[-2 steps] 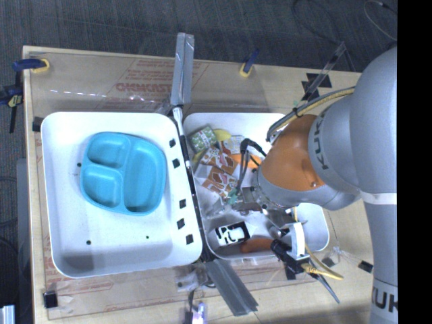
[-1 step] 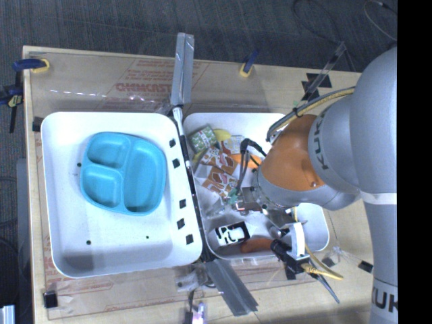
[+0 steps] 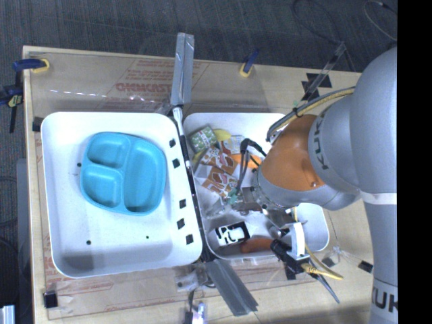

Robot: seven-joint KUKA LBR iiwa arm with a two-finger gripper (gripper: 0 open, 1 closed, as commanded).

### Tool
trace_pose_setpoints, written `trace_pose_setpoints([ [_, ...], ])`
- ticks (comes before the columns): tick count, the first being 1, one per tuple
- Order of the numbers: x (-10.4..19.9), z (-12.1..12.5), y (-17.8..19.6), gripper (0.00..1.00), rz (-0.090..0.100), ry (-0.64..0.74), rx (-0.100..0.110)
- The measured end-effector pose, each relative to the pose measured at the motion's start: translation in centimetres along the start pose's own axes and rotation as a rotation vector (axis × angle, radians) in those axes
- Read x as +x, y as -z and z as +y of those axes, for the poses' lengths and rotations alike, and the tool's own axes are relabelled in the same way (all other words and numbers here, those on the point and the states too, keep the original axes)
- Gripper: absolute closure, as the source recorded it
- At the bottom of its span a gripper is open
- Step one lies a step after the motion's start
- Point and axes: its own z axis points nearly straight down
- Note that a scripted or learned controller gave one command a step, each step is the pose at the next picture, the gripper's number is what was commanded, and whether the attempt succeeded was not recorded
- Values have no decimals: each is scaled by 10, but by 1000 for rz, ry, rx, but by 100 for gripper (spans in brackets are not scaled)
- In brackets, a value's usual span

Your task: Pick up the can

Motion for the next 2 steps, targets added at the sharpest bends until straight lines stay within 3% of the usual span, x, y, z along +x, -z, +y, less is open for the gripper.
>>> trace_pose_setpoints([
  [2, 0, 0, 0, 0, 0, 0, 0],
])
